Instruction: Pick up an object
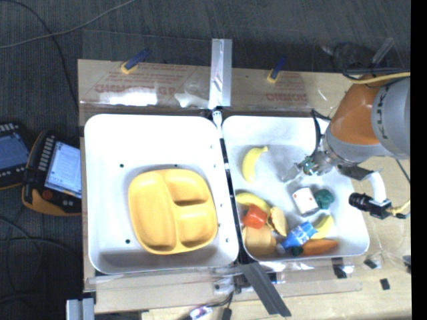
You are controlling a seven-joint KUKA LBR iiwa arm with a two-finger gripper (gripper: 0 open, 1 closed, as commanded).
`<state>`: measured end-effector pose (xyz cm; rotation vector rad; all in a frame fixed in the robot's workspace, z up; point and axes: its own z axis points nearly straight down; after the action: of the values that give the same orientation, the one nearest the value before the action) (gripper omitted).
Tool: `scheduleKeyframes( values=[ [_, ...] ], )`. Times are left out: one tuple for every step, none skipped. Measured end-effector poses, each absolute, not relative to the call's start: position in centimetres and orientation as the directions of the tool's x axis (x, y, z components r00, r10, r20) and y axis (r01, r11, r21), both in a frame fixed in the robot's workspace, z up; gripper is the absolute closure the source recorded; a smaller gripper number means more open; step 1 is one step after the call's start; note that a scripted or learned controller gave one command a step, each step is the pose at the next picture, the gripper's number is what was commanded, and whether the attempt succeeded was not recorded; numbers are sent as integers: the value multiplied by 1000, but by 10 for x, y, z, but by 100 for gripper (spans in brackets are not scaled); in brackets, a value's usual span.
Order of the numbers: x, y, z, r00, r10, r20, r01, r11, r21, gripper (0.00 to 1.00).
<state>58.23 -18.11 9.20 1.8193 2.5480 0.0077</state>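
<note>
Currently I log the gripper (303, 167) near the right bin's (230, 179) far right corner; jaw state I cannot tell. Nearest item: white block (305, 200), just toward the near edge.

- Even, fairly bright light from overhead; the white bins (100, 179) come out close to overexposed.
- Shadows are soft and short: a faint one rings the yellow tray (173, 209).
- Glare streaks the clear plastic sheet (153, 89) at the far edge of the counter (93, 72).
- The dark floor (40, 45) looks grainy.
- Focus is a little soft throughout; small toys at near right blur together.
</note>
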Motion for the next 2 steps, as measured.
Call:
scheduleKeyframes(
  values=[
    [582, -182, 90, -324, 946, -9, 946, 325, 11, 0],
    [590, -105, 91, -641, 768, -12, 768, 641, 9, 0]
  ],
)
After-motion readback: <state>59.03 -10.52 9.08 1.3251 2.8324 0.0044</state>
